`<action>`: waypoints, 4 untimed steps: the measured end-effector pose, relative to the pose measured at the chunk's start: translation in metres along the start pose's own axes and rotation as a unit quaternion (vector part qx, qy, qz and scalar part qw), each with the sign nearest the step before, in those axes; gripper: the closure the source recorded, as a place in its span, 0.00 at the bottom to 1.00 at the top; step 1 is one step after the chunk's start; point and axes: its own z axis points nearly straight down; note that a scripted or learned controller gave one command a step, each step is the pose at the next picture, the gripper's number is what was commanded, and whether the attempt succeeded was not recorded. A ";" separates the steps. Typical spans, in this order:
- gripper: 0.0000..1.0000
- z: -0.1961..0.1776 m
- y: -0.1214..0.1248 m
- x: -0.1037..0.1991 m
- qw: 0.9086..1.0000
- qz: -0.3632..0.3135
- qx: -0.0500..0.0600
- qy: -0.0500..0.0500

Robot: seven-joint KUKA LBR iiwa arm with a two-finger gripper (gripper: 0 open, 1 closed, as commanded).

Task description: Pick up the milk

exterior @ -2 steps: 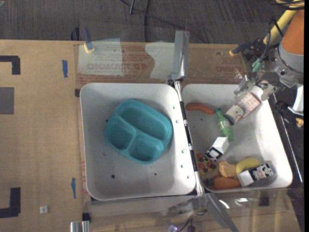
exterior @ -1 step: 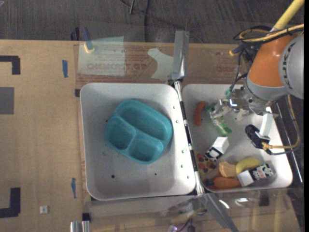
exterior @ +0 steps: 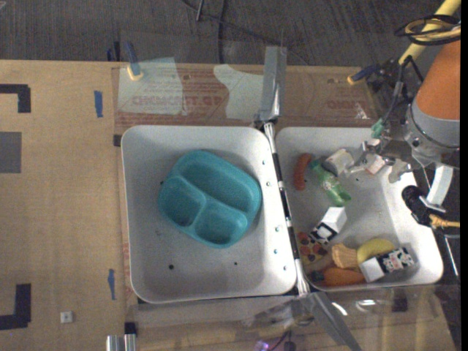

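Note:
A white milk carton (exterior: 327, 229) with black cow patches lies in the middle of the right bin (exterior: 380, 203). A second white and black carton (exterior: 387, 263) lies near that bin's front right corner. My gripper (exterior: 376, 161) hangs over the back part of the right bin, under the arm's orange band (exterior: 442, 86). It is behind and to the right of the middle carton and well apart from it. No carton is in its grasp.
The right bin also holds a red sausage (exterior: 301, 171), a green bottle (exterior: 333, 187), a pale grey object (exterior: 338, 159) beside the gripper, a yellow lemon (exterior: 375, 248), a bread piece (exterior: 345, 255) and a carrot (exterior: 344, 276). A teal divided plate (exterior: 210, 197) lies in the left bin (exterior: 146, 254).

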 end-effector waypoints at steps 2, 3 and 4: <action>0.00 0.150 -0.030 -0.042 1.000 -0.006 -0.005 -0.002; 0.00 0.149 0.011 0.026 0.999 -0.031 -0.007 0.000; 1.00 0.138 0.012 0.022 1.000 -0.030 -0.009 -0.003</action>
